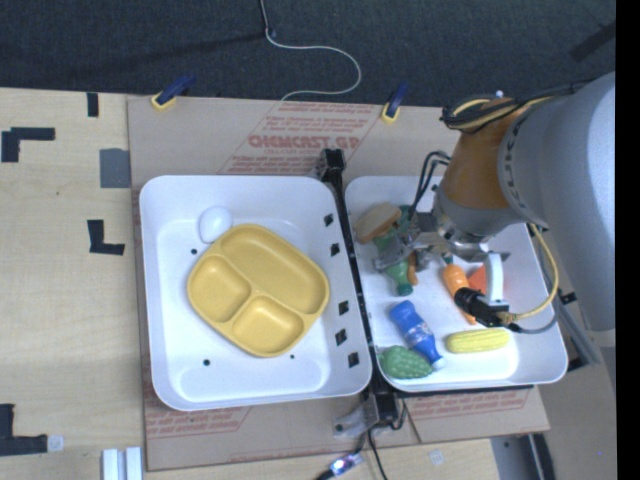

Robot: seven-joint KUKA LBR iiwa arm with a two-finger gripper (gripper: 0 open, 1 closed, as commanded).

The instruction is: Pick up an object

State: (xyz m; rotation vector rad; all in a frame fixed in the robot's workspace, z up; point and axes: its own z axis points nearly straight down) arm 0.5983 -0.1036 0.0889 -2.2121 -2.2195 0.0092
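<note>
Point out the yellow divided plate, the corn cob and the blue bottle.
yellow divided plate (258, 288), camera view, centre ridge.
corn cob (477, 342), camera view, mid-length of the cob.
blue bottle (412, 328), camera view, its body.

Tool fingertips blurred among toys

The arm is bulky, smooth and pale grey, with a broad orange band above the wrist. Thin black and yellow cables loop around the band.

The scene is evenly and softly lit from above. Mild glare is seen on the white bins. Fine detail is slightly blurred.
</note>
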